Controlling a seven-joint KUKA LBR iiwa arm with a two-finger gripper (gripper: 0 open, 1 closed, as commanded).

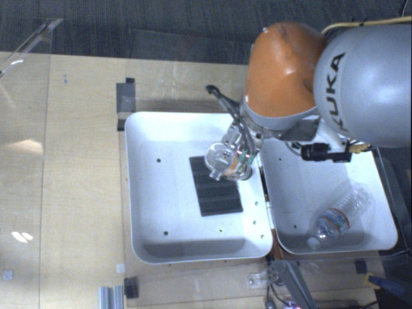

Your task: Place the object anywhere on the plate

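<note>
A dark, ribbed rectangular plate (215, 192) lies flat in the middle of the left white bin (154, 211). A clear plastic bottle (339, 216) with a blue-and-white label lies on its side in the right bin (380, 237), toward its near corner. My gripper (226, 163) hangs over the left bin, above the plate's far right corner, with wires and a metal body around it. The big orange and grey wrist sits over the wall between the two bins. The bottle is well apart from the gripper.
The arm's grey body covers the far part of the right bin. A thin black cable (222, 100) sticks out past the far rim of the left bin. Black brackets (127, 98) sit at the bin corners on the wooden bench.
</note>
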